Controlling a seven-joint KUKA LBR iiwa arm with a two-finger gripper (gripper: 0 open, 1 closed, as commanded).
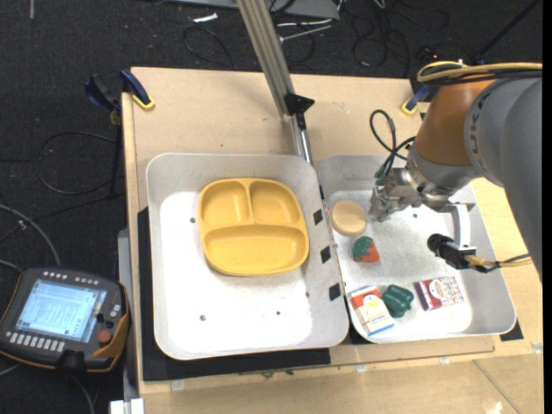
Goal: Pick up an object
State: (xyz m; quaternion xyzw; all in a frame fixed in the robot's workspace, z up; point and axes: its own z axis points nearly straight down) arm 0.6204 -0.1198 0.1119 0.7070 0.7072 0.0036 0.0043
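While gripper (pixel 380 207) state is unclear | tan bench (pixel 216 115) | dark floor (pixel 60 145), cables (pixel 362 33)

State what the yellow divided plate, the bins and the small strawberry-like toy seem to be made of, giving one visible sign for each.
Yellow divided plate: probably moulded plastic, matte, with one even colour and soft rounded ridges.
Left bin and right bin: likely thin white plastic or coated sheet, smooth with rounded corners; the view leaves it open.
Strawberry-like toy: apparently plastic or rubber, in solid red and green; too small to be sure.
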